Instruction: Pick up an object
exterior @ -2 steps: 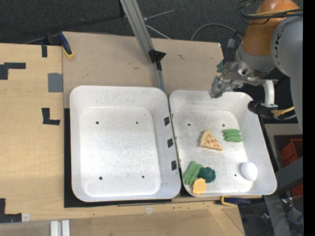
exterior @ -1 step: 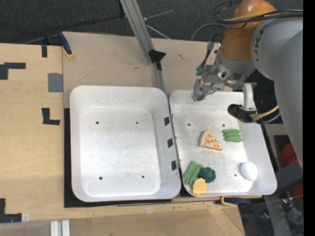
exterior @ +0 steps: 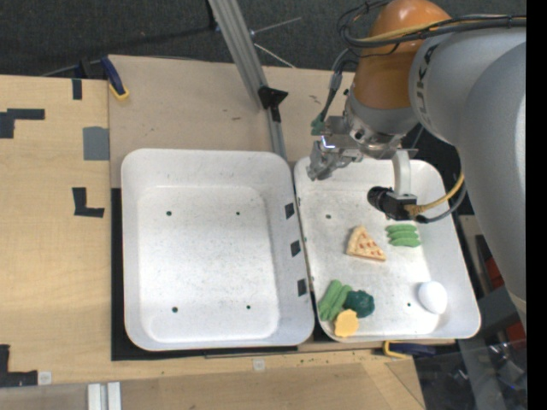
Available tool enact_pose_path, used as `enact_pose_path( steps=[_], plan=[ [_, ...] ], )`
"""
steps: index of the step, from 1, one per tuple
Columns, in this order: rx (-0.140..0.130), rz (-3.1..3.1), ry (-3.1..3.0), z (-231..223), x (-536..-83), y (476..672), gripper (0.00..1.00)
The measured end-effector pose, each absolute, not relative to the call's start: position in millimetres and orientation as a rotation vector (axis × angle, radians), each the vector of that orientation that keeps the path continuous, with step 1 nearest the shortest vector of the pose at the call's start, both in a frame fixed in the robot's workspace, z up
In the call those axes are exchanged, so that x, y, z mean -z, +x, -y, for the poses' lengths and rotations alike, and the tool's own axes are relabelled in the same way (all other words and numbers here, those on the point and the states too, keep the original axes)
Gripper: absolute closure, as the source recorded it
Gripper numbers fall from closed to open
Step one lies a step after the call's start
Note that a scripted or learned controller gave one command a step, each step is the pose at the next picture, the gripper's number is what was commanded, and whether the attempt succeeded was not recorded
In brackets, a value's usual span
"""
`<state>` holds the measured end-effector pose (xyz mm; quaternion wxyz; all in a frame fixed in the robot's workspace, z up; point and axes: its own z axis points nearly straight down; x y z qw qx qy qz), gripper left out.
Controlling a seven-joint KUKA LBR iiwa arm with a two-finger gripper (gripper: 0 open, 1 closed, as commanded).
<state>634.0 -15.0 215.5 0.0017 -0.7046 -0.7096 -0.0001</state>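
Observation:
My gripper (exterior: 323, 162) hangs over the far left corner of the right bin (exterior: 338, 205), with nothing visible between its fingers. In that bin lie a tan waffle-like wedge (exterior: 366, 245), a green pea pod (exterior: 402, 235), a white egg-shaped piece (exterior: 432, 296), a ribbed green vegetable (exterior: 334, 298), a dark green lump (exterior: 361, 302) and a small yellow piece (exterior: 346, 323). All of them sit nearer the front than the gripper, well apart from it.
The left bin (exterior: 205, 246) lies beside the right one, their rims touching. A slanted metal pole (exterior: 244, 54) rises behind the bins. A black cable fitting (exterior: 389, 200) hangs from the wrist over the right bin.

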Motion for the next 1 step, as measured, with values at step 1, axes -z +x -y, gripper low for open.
enact_pose_path(
  steps=[1],
  plan=[
    [0.001,2.229,-2.211,-43.2,-222.8,635.8,1.00]
  ],
)
